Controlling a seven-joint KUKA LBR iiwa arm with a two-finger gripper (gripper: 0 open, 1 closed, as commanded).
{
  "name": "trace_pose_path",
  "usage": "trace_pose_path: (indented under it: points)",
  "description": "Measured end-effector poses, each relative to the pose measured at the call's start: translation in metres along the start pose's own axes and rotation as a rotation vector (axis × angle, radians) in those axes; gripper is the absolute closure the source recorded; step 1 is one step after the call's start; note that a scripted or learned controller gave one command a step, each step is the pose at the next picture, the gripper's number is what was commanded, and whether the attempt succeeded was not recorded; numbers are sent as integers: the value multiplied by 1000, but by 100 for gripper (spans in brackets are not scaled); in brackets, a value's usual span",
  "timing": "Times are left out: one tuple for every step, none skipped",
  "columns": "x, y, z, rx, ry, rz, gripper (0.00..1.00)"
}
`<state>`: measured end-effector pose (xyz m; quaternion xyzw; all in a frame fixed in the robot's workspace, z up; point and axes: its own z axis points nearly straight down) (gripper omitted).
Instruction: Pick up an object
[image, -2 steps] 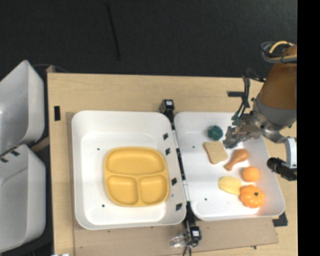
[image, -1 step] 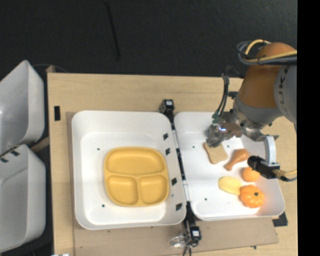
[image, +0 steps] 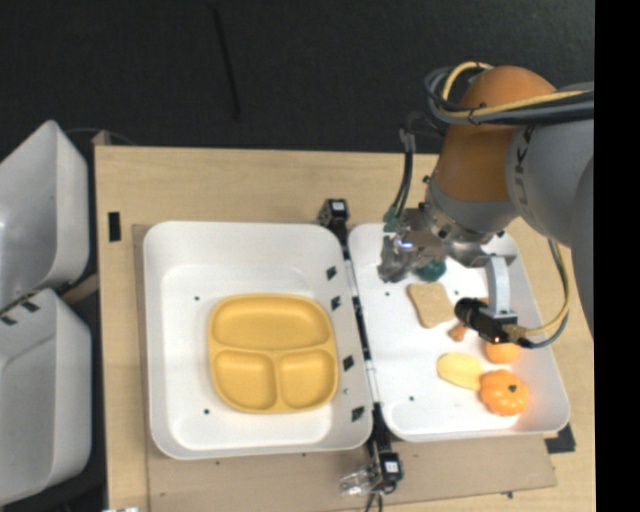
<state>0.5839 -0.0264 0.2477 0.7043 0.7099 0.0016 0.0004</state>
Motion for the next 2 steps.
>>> trace_pose_path:
  points:
    - [50,21,11,1,-2,2,100]
    - [95,38,20,1,-1,2,100]
